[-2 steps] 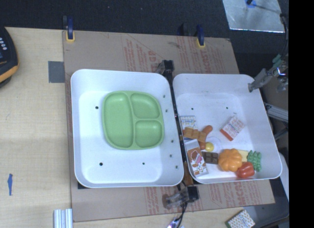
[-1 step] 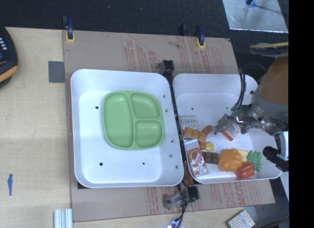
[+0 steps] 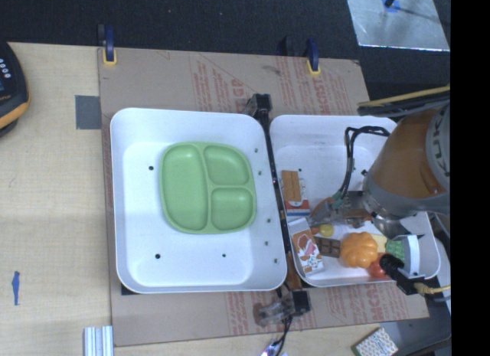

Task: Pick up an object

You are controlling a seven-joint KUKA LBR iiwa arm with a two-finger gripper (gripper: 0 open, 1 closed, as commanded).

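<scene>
Nearest the camera, along the near wall of the right-hand white bin (image 3: 321, 129), lie a rounded orange plastic fruit (image 3: 360, 249), a small printed card packet (image 3: 308, 254) to its left and a red piece (image 3: 376, 269). Just beyond them the grey gripper (image 3: 337, 210) hangs low over the bin, so the fruit lies slightly near and right of it. Whether the pincer is open or closed cannot be told.

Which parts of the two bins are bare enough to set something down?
Bare floor rings the green divided plate in the left white bin, widest along its near edge. The right white bin is bare at its far end; its near end is crowded with the small items under the arm.
</scene>
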